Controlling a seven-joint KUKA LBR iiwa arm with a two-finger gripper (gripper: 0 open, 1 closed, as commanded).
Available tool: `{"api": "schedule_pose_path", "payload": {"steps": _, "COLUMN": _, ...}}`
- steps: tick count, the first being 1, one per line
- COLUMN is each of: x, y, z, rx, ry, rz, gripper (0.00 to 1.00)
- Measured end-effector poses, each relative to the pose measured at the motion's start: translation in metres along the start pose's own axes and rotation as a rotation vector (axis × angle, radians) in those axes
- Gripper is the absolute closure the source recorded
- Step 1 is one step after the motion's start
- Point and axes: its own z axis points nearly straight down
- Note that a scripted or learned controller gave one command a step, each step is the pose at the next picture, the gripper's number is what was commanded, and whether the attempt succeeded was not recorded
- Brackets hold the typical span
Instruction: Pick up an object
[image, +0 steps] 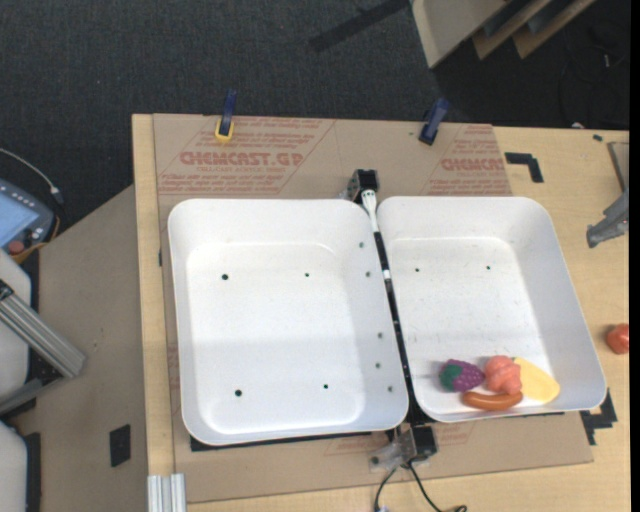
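Four small toys are sitting bunched in the right bin's (560, 300) near right corner: purple piece (462, 375), orange-red piece (503, 374), yellow piece (538, 383), sausage (491, 400). Gripper state: cannot tell. Risk: crowding and the bin wall are likely blocking a clean grasp.

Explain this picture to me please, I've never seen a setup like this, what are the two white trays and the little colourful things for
This is one camera fixed above a workbench, looking down at a slant. On the bench sit two shallow white bins side by side. A robot arm that reaches in from the right is meant to pick things up from them; at the right edge a grey part and an orange bit just poke into view, likely part of that arm, though too little shows to be sure. The left bin has just a few small dark dots on its floor. In the near corner of the right bin lies a cluster of small toys: a purple piece, a reddish-orange piece, a yellow piece and an orange sausage-like piece. Nothing there is being held.
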Motion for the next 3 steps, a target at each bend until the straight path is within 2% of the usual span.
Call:
{"api": "schedule_pose_path", "payload": {"steps": 1, "x": -0.001, "y": 0.0, "z": -0.003, "rx": 0.01, "ry": 0.001, "rz": 0.003, "gripper": 1.0}}
{"api": "schedule_pose_path", "payload": {"steps": 2, "x": 0.001, "y": 0.016, "z": 0.083, "rx": 0.019, "ry": 0.006, "rz": 0.005, "gripper": 1.0}}
{"api": "schedule_pose_path", "payload": {"steps": 3, "x": -0.028, "y": 0.044, "z": 0.09, "rx": 0.012, "ry": 0.001, "rz": 0.005, "gripper": 1.0}}
